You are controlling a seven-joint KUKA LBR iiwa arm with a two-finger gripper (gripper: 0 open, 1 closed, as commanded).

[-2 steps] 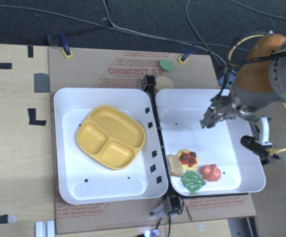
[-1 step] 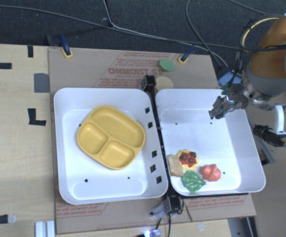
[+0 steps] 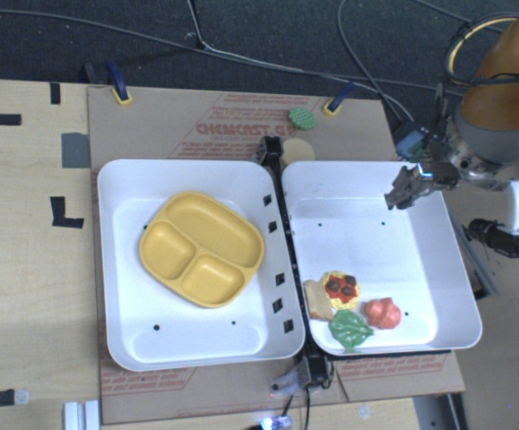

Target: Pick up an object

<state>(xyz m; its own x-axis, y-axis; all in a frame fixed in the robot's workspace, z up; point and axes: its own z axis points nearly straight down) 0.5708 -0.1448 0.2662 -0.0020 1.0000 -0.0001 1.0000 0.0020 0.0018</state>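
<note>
The right bin (image 3: pixel 420 240) holds a small cluster of toy food near its front edge: a pizza slice (image 3: pixel 333 291) with a tan crust, yellow top and red-and-dark toppings, a leafy green piece (image 3: pixel 350 330) just in front of it, and a rounded red piece (image 3: pixel 383 313) beside both. The three lie close together, touching or nearly so. The tool (image 3: pixel 406 191) hangs over the bin's far right part, well apart from the food; whether it is spread or pressed together cannot be told. The left bin (image 3: pixel 125 240) carries a yellow three-compartment tray (image 3: pixel 201 249), lying flat. A small green object (image 3: pixel 302 116) rests on the desk (image 3: pixel 26 240) behind the bins.
</note>
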